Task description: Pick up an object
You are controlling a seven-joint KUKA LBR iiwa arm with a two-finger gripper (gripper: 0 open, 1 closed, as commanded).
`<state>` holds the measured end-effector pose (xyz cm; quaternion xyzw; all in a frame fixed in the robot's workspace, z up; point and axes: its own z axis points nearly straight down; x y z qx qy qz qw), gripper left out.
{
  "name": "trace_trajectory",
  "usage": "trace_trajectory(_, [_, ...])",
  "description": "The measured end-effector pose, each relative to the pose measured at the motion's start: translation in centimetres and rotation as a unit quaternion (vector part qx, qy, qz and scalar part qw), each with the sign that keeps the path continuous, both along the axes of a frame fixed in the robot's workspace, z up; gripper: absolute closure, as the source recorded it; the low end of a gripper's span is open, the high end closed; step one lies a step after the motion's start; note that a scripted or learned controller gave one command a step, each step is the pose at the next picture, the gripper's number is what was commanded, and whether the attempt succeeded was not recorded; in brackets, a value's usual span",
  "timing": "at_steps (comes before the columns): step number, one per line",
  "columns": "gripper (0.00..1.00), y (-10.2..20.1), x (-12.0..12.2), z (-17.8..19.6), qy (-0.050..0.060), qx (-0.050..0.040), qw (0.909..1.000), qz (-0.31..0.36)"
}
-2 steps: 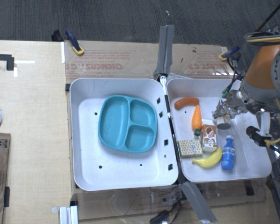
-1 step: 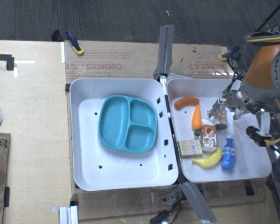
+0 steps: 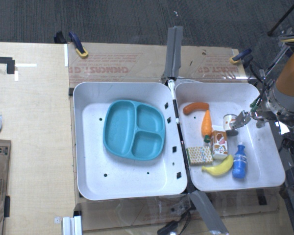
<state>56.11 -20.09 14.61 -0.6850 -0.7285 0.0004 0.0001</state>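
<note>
Camera view: blue tray (image 3: 134, 130) in left bin (image 3: 83, 146)

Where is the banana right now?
The banana lies near the front of the right bin, just left of the blue bottle and below the small carton.

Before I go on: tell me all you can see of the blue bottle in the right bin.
The blue bottle is small, looks like glossy plastic, with a lighter cap at its top end and a white band below the neck. It lies on its side on the floor of the right bin, near the bin's front right corner, cap pointing toward the back. Its lower left side meets the tip of the yellow banana. The gripper hangs above and behind it, apart from it.
</note>
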Motion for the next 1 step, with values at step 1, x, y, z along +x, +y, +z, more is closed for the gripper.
trace_trajectory(1, [0.00, 0.20, -1.07, -4.41, -0.011, -0.0041, 0.9995, 0.028])
